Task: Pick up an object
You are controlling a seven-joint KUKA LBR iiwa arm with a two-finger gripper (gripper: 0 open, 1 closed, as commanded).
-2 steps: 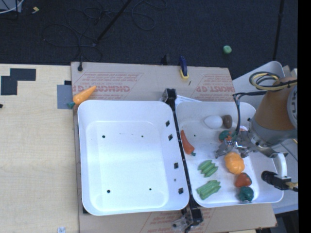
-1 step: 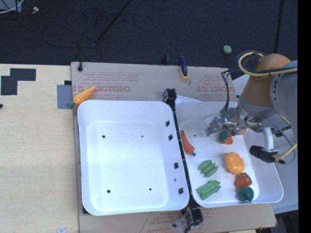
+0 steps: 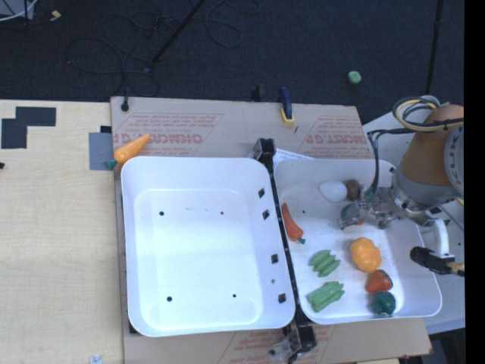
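The right bin holds the objects on offer: a white egg-shaped piece and a small brown piece near its far wall, an orange-red chili pepper lying along its left wall, two green pea pods near the middle, a rounded orange fruit, a red piece and a dark green piece toward the near right corner. The gripper sits low over the bin, between the brown piece and the orange fruit, just beside both; whether its fingers are apart or together cannot be told from this angle, and nothing is visibly held. The grey arm with its orange band enters from the right. The left bin adjoins the right one. An orange carrot lies outside on the cardboard at the left bin's far corner, beside the pale tabletop.
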